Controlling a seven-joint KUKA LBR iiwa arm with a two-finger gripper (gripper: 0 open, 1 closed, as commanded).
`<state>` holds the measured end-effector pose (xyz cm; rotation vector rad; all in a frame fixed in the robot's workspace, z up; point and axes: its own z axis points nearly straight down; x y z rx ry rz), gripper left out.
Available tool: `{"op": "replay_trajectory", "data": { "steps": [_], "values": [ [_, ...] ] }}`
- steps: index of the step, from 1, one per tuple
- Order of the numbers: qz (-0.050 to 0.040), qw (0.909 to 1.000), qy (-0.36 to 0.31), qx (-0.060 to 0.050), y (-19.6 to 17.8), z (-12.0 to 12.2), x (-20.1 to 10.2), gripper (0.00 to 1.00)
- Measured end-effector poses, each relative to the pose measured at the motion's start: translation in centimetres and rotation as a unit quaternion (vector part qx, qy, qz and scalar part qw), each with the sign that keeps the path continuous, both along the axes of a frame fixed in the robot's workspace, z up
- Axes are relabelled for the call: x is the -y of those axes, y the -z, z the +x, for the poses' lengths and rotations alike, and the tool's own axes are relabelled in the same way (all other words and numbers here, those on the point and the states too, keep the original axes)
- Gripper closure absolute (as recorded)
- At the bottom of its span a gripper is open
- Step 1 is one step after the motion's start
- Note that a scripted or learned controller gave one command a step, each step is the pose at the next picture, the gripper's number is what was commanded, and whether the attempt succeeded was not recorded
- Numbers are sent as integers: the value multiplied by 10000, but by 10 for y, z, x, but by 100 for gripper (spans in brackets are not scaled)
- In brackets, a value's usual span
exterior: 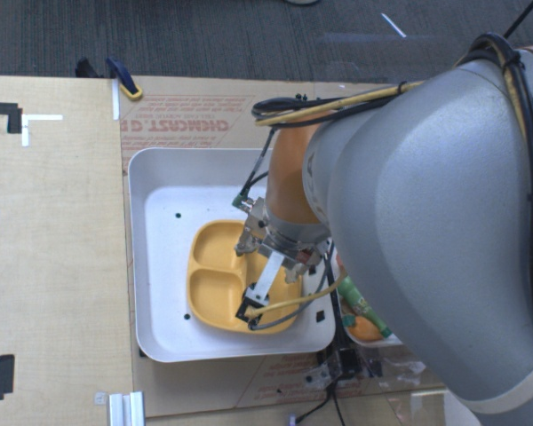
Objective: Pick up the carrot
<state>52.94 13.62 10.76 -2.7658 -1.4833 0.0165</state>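
Grey arm housing (426,202) looms closest, reaching in from the right. Its claw (271,257) hangs over the yellow divided plate (215,273) in the left white bin (160,238); apart or together, I cannot tell. The carrot (366,328) peeks from under the arm, just past that bin's right wall, so the claw seems aimed off target.

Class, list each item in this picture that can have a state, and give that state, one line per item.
Yellow divided plastic plate: flat, right side up.
Shallow white left bin: holds that plate.
Orange carrot with green top: lying right of that bin, partly hidden by the grey arm, not gripped.
Two-finger gripper: over the plate.
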Motion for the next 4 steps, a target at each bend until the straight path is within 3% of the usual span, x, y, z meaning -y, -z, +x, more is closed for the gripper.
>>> {"op": "replay_trajectory", "data": {
  "steps": [1,2,3,4],
  "values": [
    [148,9999,-39,20,-9,2,-15,100],
    [-9,9945,1040,87,-48,-16,-37,100],
    [-21,9586,2848,43,-62,-15,-91,100],
    [63,9576,2876,153,-1,21,-93,100]
  ]
}}
